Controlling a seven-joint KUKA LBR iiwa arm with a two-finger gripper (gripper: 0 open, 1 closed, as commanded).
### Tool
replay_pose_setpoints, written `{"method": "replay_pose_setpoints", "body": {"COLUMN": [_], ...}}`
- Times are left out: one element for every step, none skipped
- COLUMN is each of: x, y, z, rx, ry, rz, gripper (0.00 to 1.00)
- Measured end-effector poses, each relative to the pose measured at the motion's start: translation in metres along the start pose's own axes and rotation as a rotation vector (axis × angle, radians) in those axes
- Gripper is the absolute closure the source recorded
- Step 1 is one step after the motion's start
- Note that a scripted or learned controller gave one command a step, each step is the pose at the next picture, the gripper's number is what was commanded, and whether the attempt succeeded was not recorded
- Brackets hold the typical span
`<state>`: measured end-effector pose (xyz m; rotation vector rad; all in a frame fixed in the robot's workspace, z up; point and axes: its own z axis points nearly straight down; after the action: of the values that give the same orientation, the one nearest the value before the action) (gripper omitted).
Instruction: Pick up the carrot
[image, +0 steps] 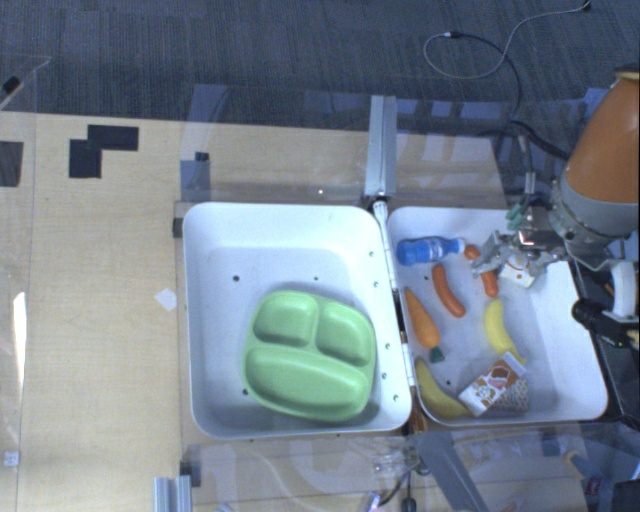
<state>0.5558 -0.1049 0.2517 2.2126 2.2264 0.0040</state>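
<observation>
While the tool, whose state I cannot tell, hangs over the right bin's far side, the carrot lies nearer-left, long axis running near-to-far.

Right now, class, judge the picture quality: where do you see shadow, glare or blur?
Camera view: soft shadow under the green tray in the left bin; faint glare streaks on the bench; gripper area blurry, the carrot fairly sharp.
</observation>
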Motion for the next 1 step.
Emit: {"method": "replay_pose_setpoints", "body": {"x": [0.0227], "y": [-0.0585], "z": [0.1161], "rx": [0.001], "ry": [0.000], "rz": [-0.026], "gripper": [0.00]}}
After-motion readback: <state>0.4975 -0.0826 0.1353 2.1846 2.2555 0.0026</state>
